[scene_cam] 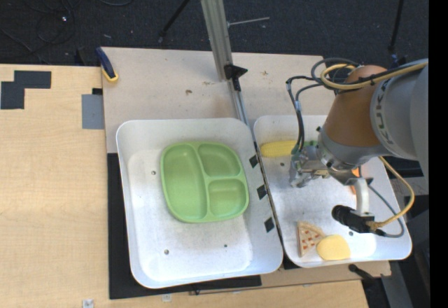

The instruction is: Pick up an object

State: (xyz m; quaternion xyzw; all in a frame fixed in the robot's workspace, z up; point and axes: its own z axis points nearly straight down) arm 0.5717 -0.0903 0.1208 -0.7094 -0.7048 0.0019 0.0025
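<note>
In the right bin [280, 219] a yellow banana-like piece [276, 149] lies near the far left corner. A pizza-slice toy [306, 237] and a round yellow lemon-like object [333, 248] sit near the front edge. My gripper [302, 173] hangs low over the right bin's middle left, just right of and below the banana piece. Nothing is visible between its fingers.
The left bin [140, 243] holds a green divided plate [205, 181]. A metal post [218, 30] rises behind the bins. The arm's grey body and orange band cover the right bin's far right part.
</note>
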